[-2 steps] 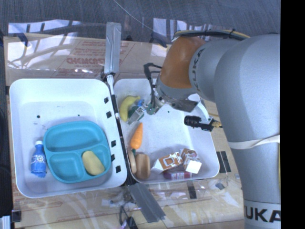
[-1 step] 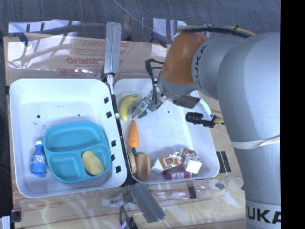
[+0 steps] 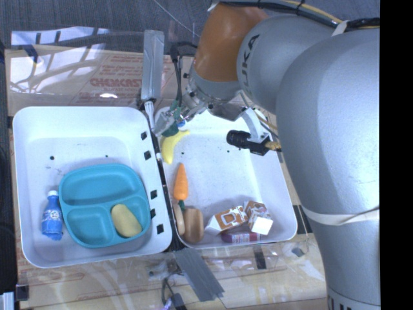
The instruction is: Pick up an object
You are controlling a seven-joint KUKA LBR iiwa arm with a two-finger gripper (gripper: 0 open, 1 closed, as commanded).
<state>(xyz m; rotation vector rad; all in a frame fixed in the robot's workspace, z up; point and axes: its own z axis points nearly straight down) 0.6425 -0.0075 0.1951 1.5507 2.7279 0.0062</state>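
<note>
At the far left corner of the right bin (image 3: pixel 274 196), we see the gripper (image 3: pixel 175 116) low over the banana (image 3: pixel 169 145), with the grey arm (image 3: pixel 310 108) and its orange band (image 3: pixel 222 41) filling the right of the scene. The gripper sits just above the fruit's far end, close against the divider where the two bins meet. We cannot tell whether it is wide or narrow, or whether it has any hold on the banana: the tip is a small blur of metal and teal.

The banana lies curved along the left wall of the right bin, its near end pointing toward a carrot (image 3: pixel 181 183). Nearer still are a brown wooden piece (image 3: pixel 192 225) and a small carton (image 3: pixel 233 218) by the near wall. In the left bin (image 3: pixel 32 128) a teal divided tray (image 3: pixel 97 199) carries a yellow potato-like lump (image 3: pixel 126 219), with a blue bottle (image 3: pixel 51 216) just beside the tray.

We judge the main risk to be the wall. The fruit is tucked so close to the bin's edge that one side of the gripper may land on the rim or on the divider, not beside the banana. A grasp at the tapered far end could also slip off the smooth curved skin, or let the long body swing and drop on the lift. A push instead of a pinch would likely roll the banana into the carrot.
</note>
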